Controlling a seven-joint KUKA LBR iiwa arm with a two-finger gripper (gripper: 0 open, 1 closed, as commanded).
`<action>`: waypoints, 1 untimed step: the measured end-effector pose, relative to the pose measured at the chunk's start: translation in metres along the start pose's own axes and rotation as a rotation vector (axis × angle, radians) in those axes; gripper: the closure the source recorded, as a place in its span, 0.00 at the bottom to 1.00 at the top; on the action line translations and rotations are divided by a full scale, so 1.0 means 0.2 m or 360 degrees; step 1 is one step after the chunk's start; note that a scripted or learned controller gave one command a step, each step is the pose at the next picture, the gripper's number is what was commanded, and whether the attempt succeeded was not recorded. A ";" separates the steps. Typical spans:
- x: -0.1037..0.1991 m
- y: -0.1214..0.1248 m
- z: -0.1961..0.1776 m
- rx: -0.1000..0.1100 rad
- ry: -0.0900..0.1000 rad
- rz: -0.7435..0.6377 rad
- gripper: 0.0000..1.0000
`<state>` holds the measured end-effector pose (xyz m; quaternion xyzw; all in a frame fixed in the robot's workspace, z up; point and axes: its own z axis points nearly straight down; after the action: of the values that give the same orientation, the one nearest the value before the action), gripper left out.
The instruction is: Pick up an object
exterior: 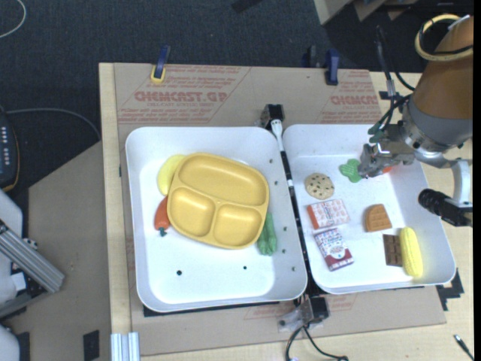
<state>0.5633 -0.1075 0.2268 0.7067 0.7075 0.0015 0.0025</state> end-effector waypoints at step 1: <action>0.25 -0.16 -0.04 0.0013 0.0007 -0.0006 1.00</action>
<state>0.5306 -0.0579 0.2336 0.7054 0.7088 0.0000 -0.0020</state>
